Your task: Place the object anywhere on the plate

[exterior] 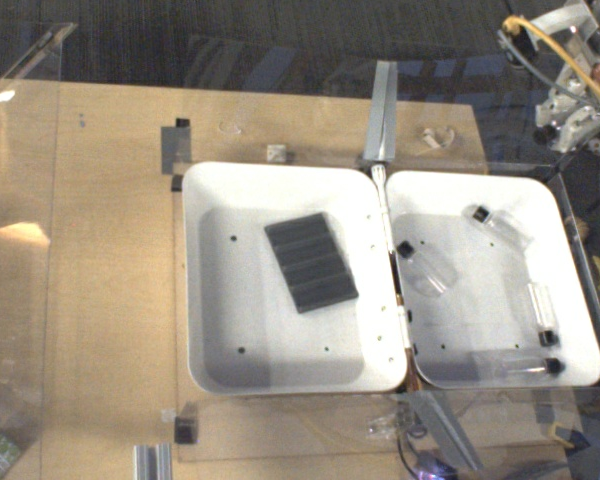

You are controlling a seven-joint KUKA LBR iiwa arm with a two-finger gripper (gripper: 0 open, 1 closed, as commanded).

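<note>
Wooden bench (100, 298) bearing 2 shallow white bins. The left bin (193, 298) serves as landmark; the right bin (480, 179) lies just beside it, their rims touching. A grey metal bar (382, 113) runs back from the left bin's far right corner. 1 black block (181, 128) stands near its far left corner, another (185, 429) near its near left corner. A small pale cube (275, 153) sits just behind its far rim. A clear panel (20, 168) lies well to its left.

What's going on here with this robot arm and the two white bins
The arm's gripper sits up at the top right, outside the bins, holding nothing that can be seen. The dark ridged plate lies alone in the left bin. Several clear vials with black caps lie scattered in the right bin; none is on the plate yet.
</note>
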